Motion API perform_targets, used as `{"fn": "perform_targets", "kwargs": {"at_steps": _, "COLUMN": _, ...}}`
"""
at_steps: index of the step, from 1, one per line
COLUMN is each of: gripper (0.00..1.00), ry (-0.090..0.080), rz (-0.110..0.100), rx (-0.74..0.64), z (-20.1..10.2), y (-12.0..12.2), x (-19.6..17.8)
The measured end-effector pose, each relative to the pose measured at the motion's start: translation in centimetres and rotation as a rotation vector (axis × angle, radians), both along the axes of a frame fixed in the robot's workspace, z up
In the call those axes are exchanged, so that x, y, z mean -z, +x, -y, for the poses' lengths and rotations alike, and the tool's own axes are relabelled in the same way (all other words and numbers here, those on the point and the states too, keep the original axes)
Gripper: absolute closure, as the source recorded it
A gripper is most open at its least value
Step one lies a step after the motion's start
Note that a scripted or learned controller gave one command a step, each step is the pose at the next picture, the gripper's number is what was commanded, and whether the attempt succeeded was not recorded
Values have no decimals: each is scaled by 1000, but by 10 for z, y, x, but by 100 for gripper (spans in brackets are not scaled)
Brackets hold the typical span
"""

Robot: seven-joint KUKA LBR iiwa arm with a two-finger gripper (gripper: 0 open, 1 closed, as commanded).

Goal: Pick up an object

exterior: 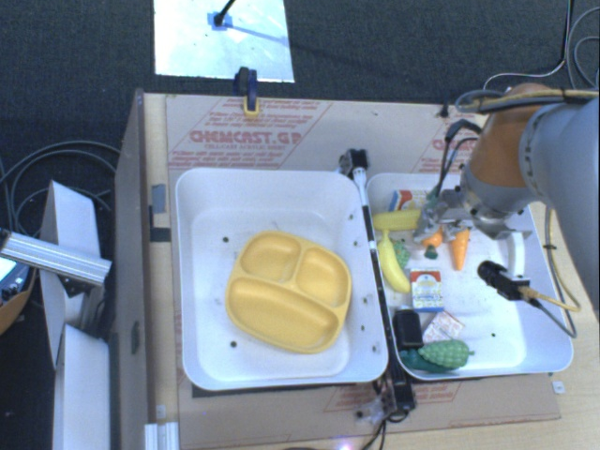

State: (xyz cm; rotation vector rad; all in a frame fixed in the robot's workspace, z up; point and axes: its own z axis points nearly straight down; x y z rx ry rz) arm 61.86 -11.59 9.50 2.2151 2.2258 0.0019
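While fingers [433,225] state unclear, bench [281,129] stands on dark carpet [394,26].

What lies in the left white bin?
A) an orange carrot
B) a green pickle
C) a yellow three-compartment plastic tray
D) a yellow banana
C: the yellow three-compartment plastic tray lies alone on the floor of the left white bin, apart from its walls.

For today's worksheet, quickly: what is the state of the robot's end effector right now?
End effector: low in the right bin, among the banana and carrot; open or shut cannot be told.
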Motion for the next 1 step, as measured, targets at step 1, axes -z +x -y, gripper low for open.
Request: {"fn": "perform_targets", "kwargs": {"at_steps": 1, "gripper": 100, "ry": 3, "rz": 7, "rx": -7, "z": -86, "y": -3, "x": -95}}
